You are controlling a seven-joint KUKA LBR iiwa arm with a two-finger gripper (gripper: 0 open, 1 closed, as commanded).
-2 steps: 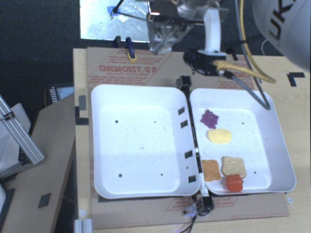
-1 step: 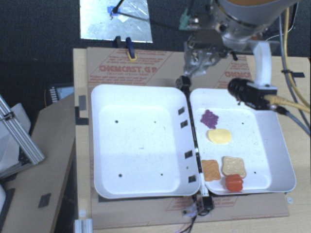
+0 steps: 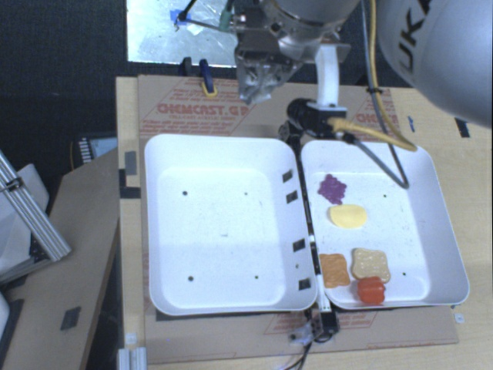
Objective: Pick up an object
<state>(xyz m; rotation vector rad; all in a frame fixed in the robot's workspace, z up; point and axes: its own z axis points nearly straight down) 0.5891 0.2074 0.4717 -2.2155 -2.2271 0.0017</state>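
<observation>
Camera view, looking down at a slant. The arm (image 3: 400,21) came in from the right and hung high over the back of the surface (image 3: 208,102), behind both bins. The hand (image 3: 260,83) sat above the cardboard just behind the left bin's (image 3: 154,206) far edge, pointing down. It was blurred against the cardboard; I could not tell how far apart it stood, and nothing showed in its grip. A yellow cable (image 3: 377,133) trailed from the wrist across the right bin's (image 3: 439,230) back corner.

All the objects lay in the right bin, well apart from the hand. A purple piece (image 3: 333,188) lay toward the middle, near the divider. Just in front of it lay a pale yellow oval (image 3: 348,216). Along the front edge lay an orange square cracker (image 3: 334,269) beside the divider, a tan toast-like piece (image 3: 370,263) just to its right, and a red piece (image 3: 370,290) touching the toast's front edge.
</observation>
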